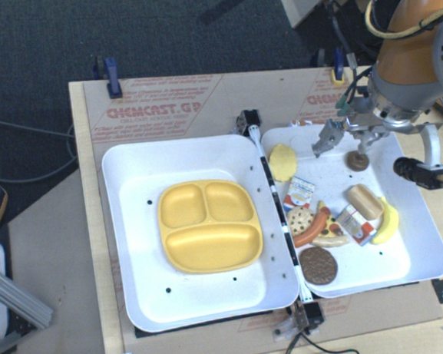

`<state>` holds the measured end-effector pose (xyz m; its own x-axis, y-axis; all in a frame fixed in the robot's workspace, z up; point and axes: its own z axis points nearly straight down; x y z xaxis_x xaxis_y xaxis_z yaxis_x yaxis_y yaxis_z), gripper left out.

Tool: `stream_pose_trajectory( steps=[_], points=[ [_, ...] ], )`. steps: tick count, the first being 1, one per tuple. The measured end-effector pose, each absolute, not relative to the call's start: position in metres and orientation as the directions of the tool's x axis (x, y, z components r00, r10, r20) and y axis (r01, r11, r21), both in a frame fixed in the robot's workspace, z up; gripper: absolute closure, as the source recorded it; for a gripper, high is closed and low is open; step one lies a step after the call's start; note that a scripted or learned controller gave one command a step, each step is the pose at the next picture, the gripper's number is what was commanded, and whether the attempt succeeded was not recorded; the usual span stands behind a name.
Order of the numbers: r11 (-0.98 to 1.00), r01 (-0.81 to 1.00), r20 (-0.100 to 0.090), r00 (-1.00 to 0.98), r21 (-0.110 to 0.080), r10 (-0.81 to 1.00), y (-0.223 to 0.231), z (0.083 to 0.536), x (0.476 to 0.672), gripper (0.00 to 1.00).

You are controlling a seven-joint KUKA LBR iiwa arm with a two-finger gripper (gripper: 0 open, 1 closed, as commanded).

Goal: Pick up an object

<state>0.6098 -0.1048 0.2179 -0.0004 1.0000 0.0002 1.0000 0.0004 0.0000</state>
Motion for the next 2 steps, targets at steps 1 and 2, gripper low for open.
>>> stream_pose_trajectory(
  steps=[1,2],
  points=[
    [-0.005,1.0,0.003,0.005,-0.007,1.0,-0.117,0.088,0.579,0.0],
    [-0.004,1.0,-0.003,0.004,0.015,1.0,-0.097,0.09,0.521,0.0]
  ],
)
